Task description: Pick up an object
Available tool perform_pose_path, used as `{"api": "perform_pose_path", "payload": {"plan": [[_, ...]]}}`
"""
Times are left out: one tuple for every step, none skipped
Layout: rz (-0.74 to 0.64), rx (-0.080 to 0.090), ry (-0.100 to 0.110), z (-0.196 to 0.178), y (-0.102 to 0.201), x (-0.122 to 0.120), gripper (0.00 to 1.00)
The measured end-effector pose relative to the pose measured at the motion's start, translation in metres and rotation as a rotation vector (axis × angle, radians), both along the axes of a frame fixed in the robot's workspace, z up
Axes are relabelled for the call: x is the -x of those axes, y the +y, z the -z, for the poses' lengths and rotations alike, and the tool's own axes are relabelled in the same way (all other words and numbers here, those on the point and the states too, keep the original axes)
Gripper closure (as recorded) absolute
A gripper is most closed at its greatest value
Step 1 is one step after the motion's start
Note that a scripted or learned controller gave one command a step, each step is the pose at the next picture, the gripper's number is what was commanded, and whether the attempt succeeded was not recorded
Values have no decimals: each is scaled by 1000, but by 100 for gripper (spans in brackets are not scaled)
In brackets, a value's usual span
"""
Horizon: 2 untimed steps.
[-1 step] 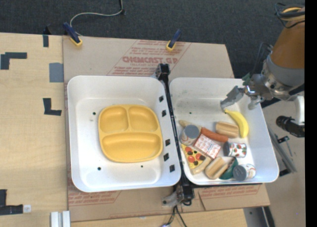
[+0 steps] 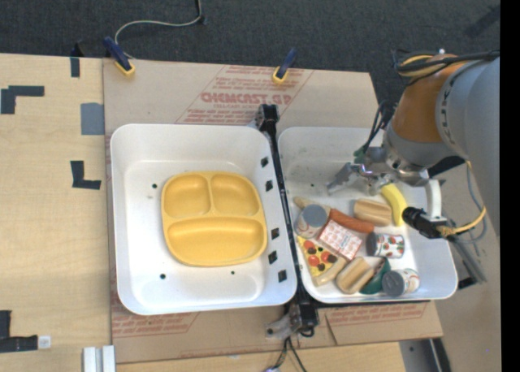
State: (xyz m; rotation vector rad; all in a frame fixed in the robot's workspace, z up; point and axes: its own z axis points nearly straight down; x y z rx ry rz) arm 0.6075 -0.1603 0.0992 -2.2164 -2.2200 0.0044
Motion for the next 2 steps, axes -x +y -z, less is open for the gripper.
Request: {"api": "perform_pose_path", "payload": {"plan": [[-1, 2, -10, 12, -28, -59, 0], [1, 4, -8, 12, -1, 5, 0]]}}
